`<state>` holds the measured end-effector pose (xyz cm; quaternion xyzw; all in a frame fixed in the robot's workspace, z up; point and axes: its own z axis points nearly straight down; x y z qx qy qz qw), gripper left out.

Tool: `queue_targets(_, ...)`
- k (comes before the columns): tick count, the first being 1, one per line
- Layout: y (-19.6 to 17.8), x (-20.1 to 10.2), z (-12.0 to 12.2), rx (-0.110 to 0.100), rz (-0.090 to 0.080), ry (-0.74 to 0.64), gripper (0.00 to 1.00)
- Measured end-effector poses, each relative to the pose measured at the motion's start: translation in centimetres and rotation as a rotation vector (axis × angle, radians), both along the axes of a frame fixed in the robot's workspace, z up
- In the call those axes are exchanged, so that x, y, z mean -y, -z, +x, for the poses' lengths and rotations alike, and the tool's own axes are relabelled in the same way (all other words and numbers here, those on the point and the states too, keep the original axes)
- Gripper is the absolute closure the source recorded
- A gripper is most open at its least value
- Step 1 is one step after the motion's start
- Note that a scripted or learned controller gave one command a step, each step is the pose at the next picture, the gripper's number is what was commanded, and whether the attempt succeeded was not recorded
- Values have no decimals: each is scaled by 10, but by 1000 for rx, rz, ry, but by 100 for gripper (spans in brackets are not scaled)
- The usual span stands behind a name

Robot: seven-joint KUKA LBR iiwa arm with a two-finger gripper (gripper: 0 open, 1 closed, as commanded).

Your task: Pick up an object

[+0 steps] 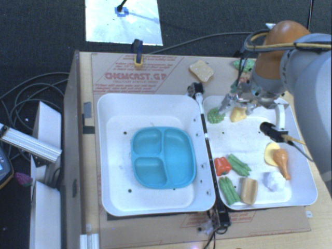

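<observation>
My gripper (238, 107) hangs open at the back of the right bin (306, 191), straddling a small yellow toy piece (238, 114) that lies just below it. A green broccoli toy (215, 116) rests right beside the left finger (226, 105). Nothing is held between the fingers. Further forward in the same bin lie a red pepper (222, 165), green beans (239, 164), a green pickle (228, 189), a tan bread piece (249, 190), a white crumpled thing (273, 181) and an orange drumstick (281, 162) on a yellow piece (270, 152).
The left bin (111, 118) holds a blue divided plate (163, 157). A bread slice (201, 70) lies on the cardboard behind the bins, and a green thing (245, 64) sits near the arm. The bins' shared wall (203, 123) runs just left of the broccoli.
</observation>
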<state>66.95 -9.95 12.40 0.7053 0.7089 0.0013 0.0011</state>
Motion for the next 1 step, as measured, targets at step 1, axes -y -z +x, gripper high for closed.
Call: queue_targets(1,37,-10,-1,-4,-4,2,0)
